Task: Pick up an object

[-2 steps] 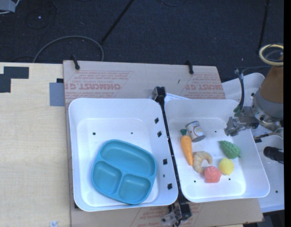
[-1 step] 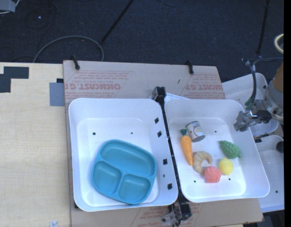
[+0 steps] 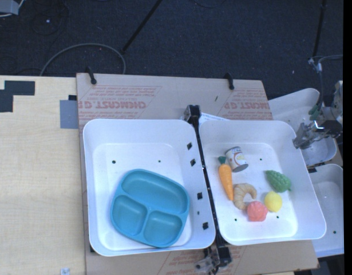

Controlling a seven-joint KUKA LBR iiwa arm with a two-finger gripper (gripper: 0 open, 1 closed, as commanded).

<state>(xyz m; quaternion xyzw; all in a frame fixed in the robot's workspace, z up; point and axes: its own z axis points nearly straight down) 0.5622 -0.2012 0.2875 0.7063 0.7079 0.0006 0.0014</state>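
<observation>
Dark carpet behind bench. We see the gripper (image 3: 313, 129) just outside right bin's (image 3: 304, 159) right rim; grip state unclear to us. Toy carrot (image 3: 226, 180) lies mid-bin, well left of it, beside can (image 3: 237, 158), croissant (image 3: 244, 194), lemon (image 3: 273, 201). Left bin (image 3: 101, 142) holds blue divided tray (image 3: 149, 207).

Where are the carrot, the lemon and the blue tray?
carrot (image 3: 226, 182): camera view, middle of its orange body.
lemon (image 3: 273, 201): camera view, centre of the yellow fruit.
blue tray (image 3: 148, 189): camera view, floor of its large upper compartment.
</observation>
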